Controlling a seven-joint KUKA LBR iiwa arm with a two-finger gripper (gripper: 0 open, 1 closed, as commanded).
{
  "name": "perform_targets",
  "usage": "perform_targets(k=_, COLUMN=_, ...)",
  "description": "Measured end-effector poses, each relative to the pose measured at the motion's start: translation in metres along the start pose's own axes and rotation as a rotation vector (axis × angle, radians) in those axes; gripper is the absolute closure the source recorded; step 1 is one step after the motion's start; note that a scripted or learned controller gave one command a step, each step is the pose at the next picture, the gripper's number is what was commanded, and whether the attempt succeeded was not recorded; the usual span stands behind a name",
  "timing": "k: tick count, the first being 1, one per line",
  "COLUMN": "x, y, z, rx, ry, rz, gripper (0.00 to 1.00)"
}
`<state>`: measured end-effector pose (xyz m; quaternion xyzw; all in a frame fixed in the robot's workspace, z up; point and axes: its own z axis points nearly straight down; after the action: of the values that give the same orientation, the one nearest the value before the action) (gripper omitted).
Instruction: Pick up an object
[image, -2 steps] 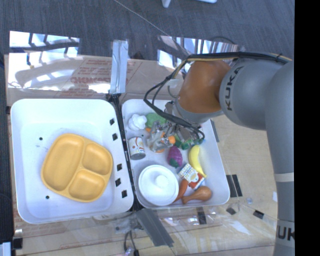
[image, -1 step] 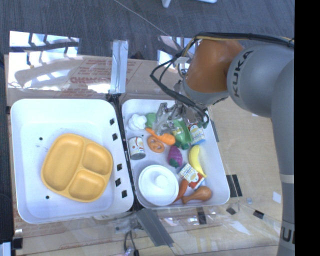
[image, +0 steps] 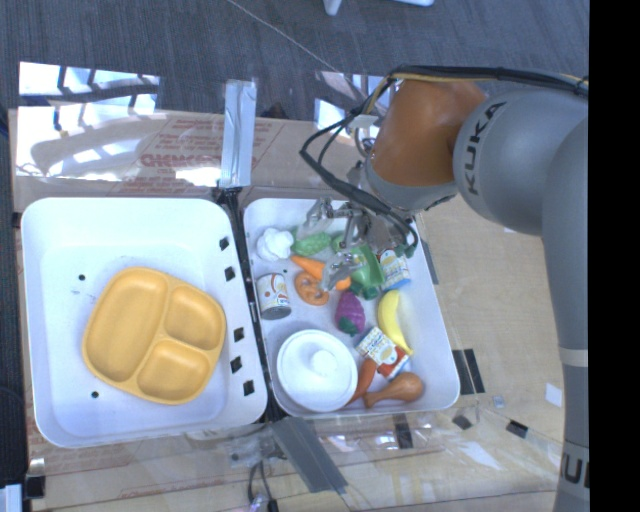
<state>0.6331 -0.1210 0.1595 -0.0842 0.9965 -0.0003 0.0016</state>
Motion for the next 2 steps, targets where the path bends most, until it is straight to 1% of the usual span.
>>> perform_targets(k=1, x=0.088, y=0.004, z=0.065, rx=0.001, ry=-0.003, rz=0.035, gripper=0.0)
perform_targets(k=2, x=0.086, y=0.006, z=0.054, rx=0.002, ry=-0.006, rz=0.027, gripper=1.0)
